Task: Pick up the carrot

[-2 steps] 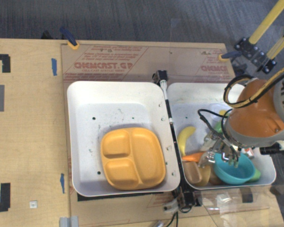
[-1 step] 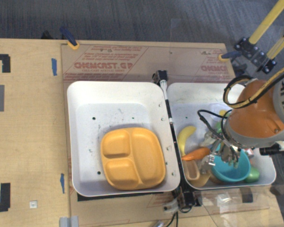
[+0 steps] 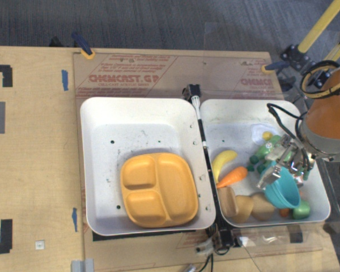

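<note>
The carrot [image 3: 233, 177] lies unpicked in the right bin [image 3: 232, 115], just beside and below the banana [image 3: 223, 161], while the gripper [image 3: 283, 166] hovers right of it above a teal cup [image 3: 283, 190], its fingers too cluttered to judge, so the grasp seems yet to come.

A bulky orange band [image 3: 328, 109] wraps the arm above a grey wrist collar [image 3: 327, 146]. Black cables [image 3: 283, 113] loop from the wrist section, and a coil of black cable [image 3: 316, 75] sits beside the band. The gripper [image 3: 286, 163] is a cluster of silver-metal parts with what appear to be small green pieces, its detail too fine to make out.
</note>
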Robot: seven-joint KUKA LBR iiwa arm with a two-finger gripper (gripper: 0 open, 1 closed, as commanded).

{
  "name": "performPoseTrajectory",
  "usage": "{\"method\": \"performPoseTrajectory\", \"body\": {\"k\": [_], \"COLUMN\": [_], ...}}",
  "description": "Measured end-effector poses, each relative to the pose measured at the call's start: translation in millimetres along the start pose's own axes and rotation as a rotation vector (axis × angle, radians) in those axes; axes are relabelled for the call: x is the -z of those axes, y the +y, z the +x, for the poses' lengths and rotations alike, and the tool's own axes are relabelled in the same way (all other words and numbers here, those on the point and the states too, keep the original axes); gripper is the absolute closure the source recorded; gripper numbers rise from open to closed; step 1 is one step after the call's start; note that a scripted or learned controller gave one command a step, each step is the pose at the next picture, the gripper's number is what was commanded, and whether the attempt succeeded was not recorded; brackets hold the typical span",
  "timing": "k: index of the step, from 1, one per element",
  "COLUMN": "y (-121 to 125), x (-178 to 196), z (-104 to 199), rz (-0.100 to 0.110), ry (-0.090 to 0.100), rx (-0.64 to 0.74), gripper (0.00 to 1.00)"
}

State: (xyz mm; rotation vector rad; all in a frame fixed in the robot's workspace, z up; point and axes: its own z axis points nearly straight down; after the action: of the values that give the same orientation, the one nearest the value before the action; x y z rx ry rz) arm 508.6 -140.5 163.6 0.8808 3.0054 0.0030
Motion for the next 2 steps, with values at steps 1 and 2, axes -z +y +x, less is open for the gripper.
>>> {"method": "performPoseTrajectory", "body": {"k": [1,2], "y": [27,105], "x": [-72,24], "z": [46,12], "rz": [0.002,-0.002], "ry": [-0.003,-0.001], "rx": [-0.151,-0.451], "gripper": [0.00,0.00]}}
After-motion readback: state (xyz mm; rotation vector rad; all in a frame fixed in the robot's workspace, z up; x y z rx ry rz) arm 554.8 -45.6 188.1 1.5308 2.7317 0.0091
